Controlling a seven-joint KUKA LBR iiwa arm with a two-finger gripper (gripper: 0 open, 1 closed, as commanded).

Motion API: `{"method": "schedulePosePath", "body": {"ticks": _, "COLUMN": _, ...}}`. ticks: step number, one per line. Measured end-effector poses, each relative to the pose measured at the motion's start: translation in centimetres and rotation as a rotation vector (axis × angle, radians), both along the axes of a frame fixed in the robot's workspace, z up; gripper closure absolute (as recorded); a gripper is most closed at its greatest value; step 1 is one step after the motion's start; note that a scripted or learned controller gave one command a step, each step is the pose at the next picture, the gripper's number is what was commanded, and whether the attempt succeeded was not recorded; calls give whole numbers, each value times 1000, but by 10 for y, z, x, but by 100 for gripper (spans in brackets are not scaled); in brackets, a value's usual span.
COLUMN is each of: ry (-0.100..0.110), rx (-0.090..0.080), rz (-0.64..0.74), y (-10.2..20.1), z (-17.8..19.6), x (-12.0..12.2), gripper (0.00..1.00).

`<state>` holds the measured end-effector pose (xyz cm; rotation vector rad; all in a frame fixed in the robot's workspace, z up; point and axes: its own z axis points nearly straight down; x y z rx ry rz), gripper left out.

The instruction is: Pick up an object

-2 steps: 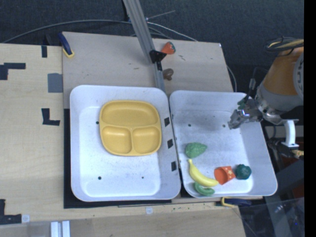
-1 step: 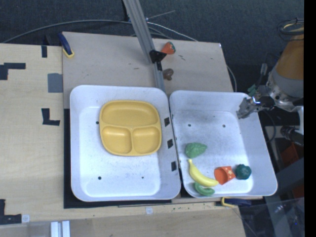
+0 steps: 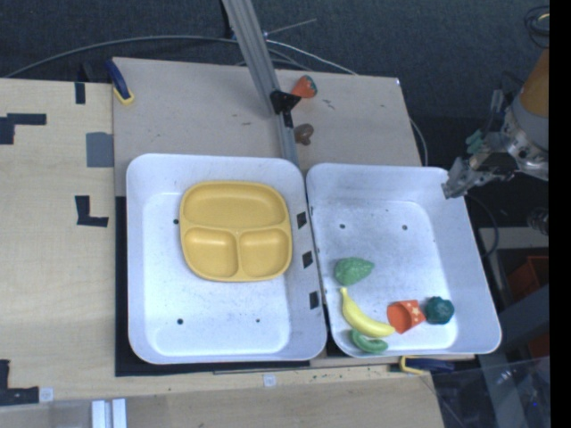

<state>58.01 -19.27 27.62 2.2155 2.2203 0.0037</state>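
The gripper (image 3: 457, 184) hangs at the far right corner of the right bin (image 3: 464, 239), over its rim, with the arm (image 3: 526, 123) cut off by the picture's right edge; whether it is released or clenched cannot be told at this size, and nothing is seen in it. The right bin holds, toward its near end, a green leafy piece (image 3: 353, 270), a yellow banana (image 3: 360, 316), a small green item (image 3: 369, 342) partly tucked under the banana and hard to identify, an orange-red piece (image 3: 404, 315) and a dark teal piece (image 3: 438, 310) touching it. The left bin (image 3: 152, 239) carries a yellow divided plate (image 3: 236, 230). On the bench (image 3: 196, 105) beyond the bins, a metal post (image 3: 254, 43) rises out of frame.
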Motion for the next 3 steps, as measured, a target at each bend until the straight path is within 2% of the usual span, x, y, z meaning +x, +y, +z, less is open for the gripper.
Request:
{"method": "schedulePosePath", "body": {"ticks": 1, "ry": 7, "rx": 3, "rz": 3, "y": 52, "z": -18, "x": -1, "gripper": 100}}
{"method": "schedulePosePath", "body": {"ticks": 3, "ry": 6, "rx": 3, "rz": 5, "y": 157, "z": -17, "x": -1, "gripper": 100}}
